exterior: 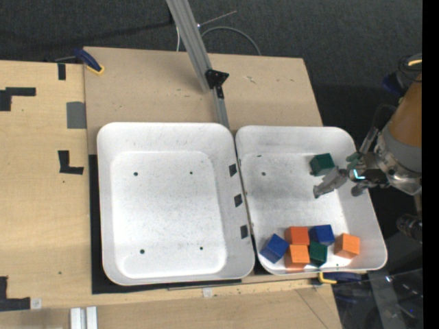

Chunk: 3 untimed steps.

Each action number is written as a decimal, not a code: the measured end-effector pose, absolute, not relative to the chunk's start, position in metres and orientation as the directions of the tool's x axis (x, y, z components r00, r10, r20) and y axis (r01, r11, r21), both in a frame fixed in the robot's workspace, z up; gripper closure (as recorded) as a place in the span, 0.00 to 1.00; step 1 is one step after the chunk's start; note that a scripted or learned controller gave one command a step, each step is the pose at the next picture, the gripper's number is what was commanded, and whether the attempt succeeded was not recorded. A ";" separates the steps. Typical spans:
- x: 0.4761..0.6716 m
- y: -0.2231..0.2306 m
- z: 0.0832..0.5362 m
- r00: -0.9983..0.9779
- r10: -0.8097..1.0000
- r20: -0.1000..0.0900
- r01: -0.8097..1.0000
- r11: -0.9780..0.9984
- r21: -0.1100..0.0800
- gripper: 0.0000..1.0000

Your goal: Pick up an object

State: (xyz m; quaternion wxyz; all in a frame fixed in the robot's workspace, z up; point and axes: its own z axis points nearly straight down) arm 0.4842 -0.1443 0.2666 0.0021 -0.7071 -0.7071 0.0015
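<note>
My gripper (339, 189) hangs over the right part of the right bin (288, 149), open, with nothing between its fingers. A dark green block (321, 162) lies on the bin floor just up and left of the left finger (326, 185), apart from it. Along the bin's front wall sits a cluster of blocks: a blue one (274, 247), an orange one (298, 235), another blue one (321, 234), a second orange one (298, 254), a green one (317, 253) and a third orange one (348, 245).
The left bin (113, 184) stands beside the right one, sharing a middle wall. A slanted metal rail (195, 40) crosses the bench behind the bins. The arm's orange band (411, 118) is at the right edge.
</note>
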 end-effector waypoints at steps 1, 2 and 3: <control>0.485 -0.144 0.269 -0.001 1.000 0.000 1.000 0.001 -0.001 0.00; 0.490 -0.149 0.221 0.000 1.000 0.000 1.000 0.000 -0.005 0.00; 0.497 -0.152 0.173 0.000 1.000 0.001 1.000 0.000 -0.007 0.00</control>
